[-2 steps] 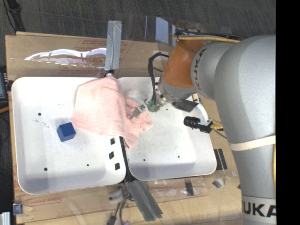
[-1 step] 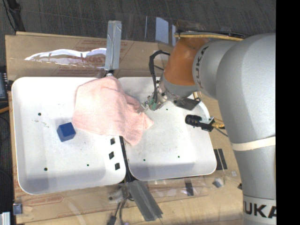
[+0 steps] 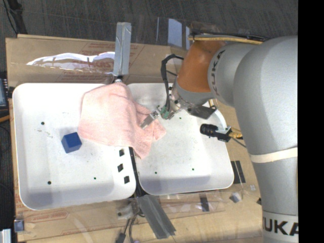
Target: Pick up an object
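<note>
The arm (image 3: pixel 253 85) comes in from 3 o'clock and puts the end effector (image 3: pixel 150 118) at the right-hand edge of the pink cloth (image 3: pixel 117 119) — I cannot tell whether it is released or clenched on the fabric. The cloth is draped over the divider between the left bin (image 3: pixel 30 186) and the right bin (image 3: pixel 202 181); its bulk lies toward 9 o'clock from the end effector, and its long axis runs roughly 10-to-4. The blue cube (image 3: pixel 71 142) sits apart in the left bin, toward 8 o'clock of the cloth.
</note>
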Motion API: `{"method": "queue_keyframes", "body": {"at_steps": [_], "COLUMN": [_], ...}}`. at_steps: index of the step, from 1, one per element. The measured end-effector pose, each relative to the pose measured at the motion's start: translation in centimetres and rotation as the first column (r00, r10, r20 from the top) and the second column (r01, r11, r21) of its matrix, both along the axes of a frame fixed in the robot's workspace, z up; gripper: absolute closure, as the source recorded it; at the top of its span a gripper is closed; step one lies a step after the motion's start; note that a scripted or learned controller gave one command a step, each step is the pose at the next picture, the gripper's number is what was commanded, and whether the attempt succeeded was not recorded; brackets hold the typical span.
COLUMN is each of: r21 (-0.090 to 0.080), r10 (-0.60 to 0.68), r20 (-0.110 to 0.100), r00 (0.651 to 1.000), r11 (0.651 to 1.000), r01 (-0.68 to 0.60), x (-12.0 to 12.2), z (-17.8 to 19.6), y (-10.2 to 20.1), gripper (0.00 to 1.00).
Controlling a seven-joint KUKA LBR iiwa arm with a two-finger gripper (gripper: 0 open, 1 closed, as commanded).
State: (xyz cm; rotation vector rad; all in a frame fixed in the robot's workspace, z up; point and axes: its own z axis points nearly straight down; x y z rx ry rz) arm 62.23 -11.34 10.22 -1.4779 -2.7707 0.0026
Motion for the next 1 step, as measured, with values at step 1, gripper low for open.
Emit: {"method": "queue_keyframes", "body": {"at_steps": [1], "r21": [0.002], "r10": [0.262], "r20": [0.000], "r00": [0.965], "r11": [0.965], "r01": [-0.262], "x": [-0.80], "z": [-0.95], "y": [-0.30], "gripper": [0.00]}}
